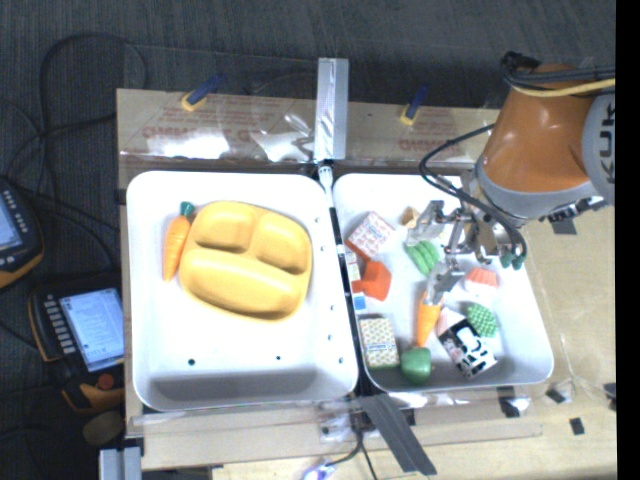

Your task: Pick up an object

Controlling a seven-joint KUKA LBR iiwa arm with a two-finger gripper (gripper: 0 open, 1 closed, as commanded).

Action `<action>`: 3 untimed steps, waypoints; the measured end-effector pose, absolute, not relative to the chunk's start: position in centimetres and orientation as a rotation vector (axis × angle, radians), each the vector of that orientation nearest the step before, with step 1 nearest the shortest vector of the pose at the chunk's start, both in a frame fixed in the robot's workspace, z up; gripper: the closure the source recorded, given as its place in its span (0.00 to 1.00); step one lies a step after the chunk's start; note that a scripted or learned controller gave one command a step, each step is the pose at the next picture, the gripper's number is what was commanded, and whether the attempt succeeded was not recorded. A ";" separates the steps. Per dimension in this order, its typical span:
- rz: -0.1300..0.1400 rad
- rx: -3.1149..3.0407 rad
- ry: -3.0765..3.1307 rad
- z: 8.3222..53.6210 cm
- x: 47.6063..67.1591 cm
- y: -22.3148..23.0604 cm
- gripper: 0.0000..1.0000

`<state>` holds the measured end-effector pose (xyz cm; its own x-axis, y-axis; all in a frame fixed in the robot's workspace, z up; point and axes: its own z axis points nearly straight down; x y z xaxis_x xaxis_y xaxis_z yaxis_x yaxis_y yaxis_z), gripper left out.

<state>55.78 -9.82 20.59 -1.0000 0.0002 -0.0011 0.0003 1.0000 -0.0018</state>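
- The tool (452,253) is seen low over the right bin (540,353); whether it is spread or pressed together cannot be told, since the metal parts blur into the clutter.
- No object is seen gripped by it.
- Just beside its tip, a green pod (424,257) lies to the left and a small carrot (428,321) just below; either is judged the likely target.
- Further out, a black-and-white cube (468,349), a green ball (416,366) and an orange block (376,281) are packed close.
- A failed grip is judged possible: the carrot could be pushed aside, or a neighbour could be caught.
- In the left bin (150,358), a yellow tray (245,258) and a second carrot (176,244) are left well apart.
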 end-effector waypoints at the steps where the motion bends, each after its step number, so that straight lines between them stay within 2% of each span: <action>1: -0.004 -0.140 3.136 9.5 52.7 -10.5 0.00; 2: -0.008 -0.143 3.135 10.4 52.8 -10.4 1.00; 3: -0.001 -0.302 3.123 27.3 50.9 -11.0 1.00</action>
<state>50.89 -11.04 27.28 -0.9815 -0.1917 -0.0041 -0.1917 0.9815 -0.0012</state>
